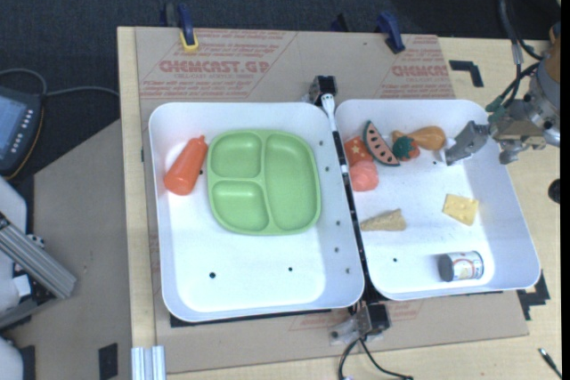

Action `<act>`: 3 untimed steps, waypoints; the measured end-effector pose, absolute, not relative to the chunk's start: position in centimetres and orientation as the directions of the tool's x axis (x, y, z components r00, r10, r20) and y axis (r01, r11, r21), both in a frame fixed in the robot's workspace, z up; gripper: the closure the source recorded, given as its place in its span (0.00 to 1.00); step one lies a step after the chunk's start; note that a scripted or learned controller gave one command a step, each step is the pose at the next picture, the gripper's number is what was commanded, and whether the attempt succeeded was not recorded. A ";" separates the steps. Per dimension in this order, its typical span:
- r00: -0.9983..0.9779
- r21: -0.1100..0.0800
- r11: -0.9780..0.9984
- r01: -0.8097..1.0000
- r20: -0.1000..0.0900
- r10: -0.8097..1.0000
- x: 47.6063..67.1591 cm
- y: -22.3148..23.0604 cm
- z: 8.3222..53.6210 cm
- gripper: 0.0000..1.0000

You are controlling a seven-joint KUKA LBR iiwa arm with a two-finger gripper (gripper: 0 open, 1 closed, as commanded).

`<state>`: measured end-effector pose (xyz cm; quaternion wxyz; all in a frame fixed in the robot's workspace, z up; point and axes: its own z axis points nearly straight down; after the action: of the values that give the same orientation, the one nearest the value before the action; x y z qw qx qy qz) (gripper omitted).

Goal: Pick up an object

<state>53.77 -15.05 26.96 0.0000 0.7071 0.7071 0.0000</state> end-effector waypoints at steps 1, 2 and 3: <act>0.001 -0.007 -0.001 1.000 0.002 1.000 52.8 -14.8 22.1 0.00; 0.000 -0.007 0.000 1.000 0.003 1.000 53.1 -14.3 15.8 0.00; 0.000 -0.006 0.000 1.000 0.002 1.000 53.3 -14.0 11.5 0.00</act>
<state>53.31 -13.99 11.52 -0.0030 0.7070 0.7072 -0.0012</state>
